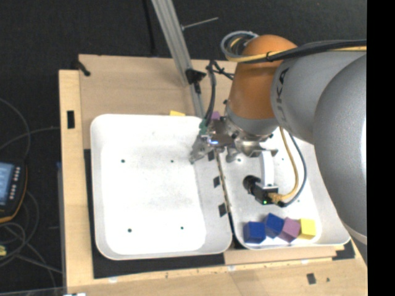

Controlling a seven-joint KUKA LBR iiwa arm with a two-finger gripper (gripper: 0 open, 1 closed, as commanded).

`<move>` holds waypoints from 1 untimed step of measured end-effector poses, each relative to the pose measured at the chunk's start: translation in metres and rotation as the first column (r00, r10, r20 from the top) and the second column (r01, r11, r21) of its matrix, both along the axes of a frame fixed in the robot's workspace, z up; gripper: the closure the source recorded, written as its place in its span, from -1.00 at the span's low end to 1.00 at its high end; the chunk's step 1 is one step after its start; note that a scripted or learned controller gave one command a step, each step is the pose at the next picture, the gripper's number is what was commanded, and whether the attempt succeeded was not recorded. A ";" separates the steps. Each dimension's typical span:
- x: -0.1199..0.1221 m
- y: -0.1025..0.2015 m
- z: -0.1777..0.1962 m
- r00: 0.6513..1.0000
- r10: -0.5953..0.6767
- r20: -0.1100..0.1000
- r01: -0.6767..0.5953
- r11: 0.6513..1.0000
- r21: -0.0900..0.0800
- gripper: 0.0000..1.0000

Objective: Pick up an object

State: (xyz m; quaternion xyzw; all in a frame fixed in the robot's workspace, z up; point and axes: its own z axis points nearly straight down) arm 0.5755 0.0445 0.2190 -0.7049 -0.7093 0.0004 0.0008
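Observation:
Several small blocks lie at the near edge of the right bin (321, 184): two blue blocks (254, 231) (274, 224), a purple block (289, 228) and a yellow block (307, 228). My gripper (215, 145) hangs below the orange wrist band, over the seam between the two bins near their far side. It is well away from the blocks. A small purple thing (215, 117) peeks out just behind the gripper, mostly hidden by it. I see nothing held under the gripper.
The left bin (148, 184) lies to the gripper's left. A small yellow piece (178, 113) sits on the bench just beyond its far rim. A slanted metal rail (176, 42) rises behind the bins. The arm covers much of the right bin.

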 end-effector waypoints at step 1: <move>-0.006 0.006 -0.024 1.000 -0.003 0.000 0.003 1.000 -0.001 -1.00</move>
